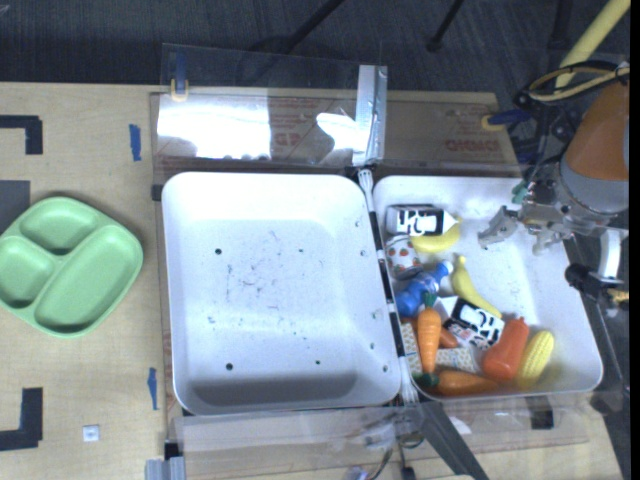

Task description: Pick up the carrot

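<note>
— So where does our target lie from us?

— Our two-finger gripper (pixel 520 230) hangs over the far right part of the right-hand shallow white bin (pixel 570 353), fingers spread apart with nothing between them. The small orange plastic carrot with a green top (pixel 428 336) lies to our left and nearer, hard against the bin's left wall.

— Which way does it point?

— Its long axis runs roughly near to far, green end towards the near side, so we judge that closing across it means fingers set left and right.

— And the room?

— Tight. A blue toy (pixel 416 294) sits just beyond its far end, a second orange vegetable (pixel 462 379) lies crosswise at its near end, and a black-and-white printed box (pixel 474 321) is just to its right. The bin floor is flat white plastic; we expect the wall to crowd the left finger.
</note>
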Robot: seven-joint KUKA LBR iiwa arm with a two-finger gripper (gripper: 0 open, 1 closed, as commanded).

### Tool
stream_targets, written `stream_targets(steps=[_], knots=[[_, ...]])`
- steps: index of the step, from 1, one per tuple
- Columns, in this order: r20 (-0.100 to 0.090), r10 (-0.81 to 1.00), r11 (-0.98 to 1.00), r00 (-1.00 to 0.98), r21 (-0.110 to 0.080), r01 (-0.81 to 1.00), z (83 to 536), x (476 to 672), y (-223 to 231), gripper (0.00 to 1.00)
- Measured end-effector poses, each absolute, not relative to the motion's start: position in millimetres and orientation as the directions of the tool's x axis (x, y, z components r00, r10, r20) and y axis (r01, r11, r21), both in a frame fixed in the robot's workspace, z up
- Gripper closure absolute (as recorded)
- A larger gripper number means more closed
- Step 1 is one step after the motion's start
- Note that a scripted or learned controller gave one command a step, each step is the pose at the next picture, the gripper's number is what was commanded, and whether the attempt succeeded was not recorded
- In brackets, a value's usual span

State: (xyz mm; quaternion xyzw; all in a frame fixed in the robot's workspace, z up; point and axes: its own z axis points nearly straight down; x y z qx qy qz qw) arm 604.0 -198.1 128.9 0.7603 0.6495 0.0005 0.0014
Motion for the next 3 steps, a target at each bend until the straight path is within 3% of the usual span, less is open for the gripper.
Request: stream_targets(steps=[1, 3], knots=[[0.001, 0.944, -0.329, 0.329, -0.002, 0.944, 133.2, 524.4, -167.1, 0.0], [0.001, 0.944, -0.329, 0.329, -0.002, 0.944, 133.2, 524.4, -167.3, 0.0]])
